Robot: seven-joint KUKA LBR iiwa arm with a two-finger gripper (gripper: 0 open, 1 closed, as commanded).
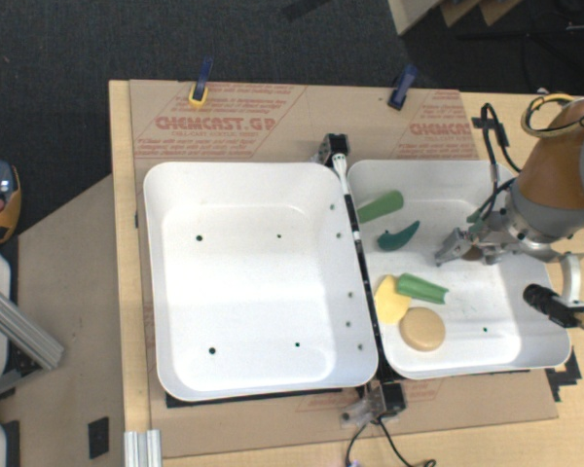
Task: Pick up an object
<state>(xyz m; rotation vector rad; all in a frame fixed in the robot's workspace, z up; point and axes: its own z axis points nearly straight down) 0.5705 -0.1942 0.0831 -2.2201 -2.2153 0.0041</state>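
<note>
Nothing lifted yet, grasp left to do: left bin (175,261) bare, right bin (526,353) holding light green piece (380,205), dark teal piece (399,234), yellow piece (390,302), green block (423,288), tan round (423,329); gripper (462,246) low, fingers apart, gripping nothing.

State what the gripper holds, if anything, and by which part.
It cannot be told: the gripper hangs over the right bin, apart from the dark green piece, but its fingertips are too small and blurred to judge.
</note>
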